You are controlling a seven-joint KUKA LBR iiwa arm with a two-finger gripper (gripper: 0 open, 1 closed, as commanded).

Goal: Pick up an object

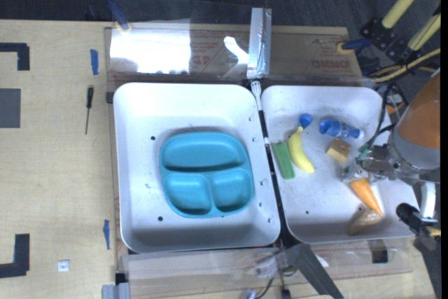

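The right bin (315,210) holds several small objects. A green stick (283,160) lies by its left wall with a yellow banana (301,153) beside it. A blue bottle (339,129) and a small blue piece (305,121) lie toward the back. A tan block (339,150) sits right of the banana. An orange carrot (367,195) and a brown bread-like piece (365,220) lie near the front right corner. My gripper (362,166) hangs low over the bin's right side, between the tan block and the carrot, just above the carrot's top end.
The left bin (133,150) holds a blue divided plate (206,172). A clear panel (182,45) stands behind the bins. The arm's grey and orange body (420,129) covers the right bin's right rim. Yellow bars and cables (406,3) stand at the back right.
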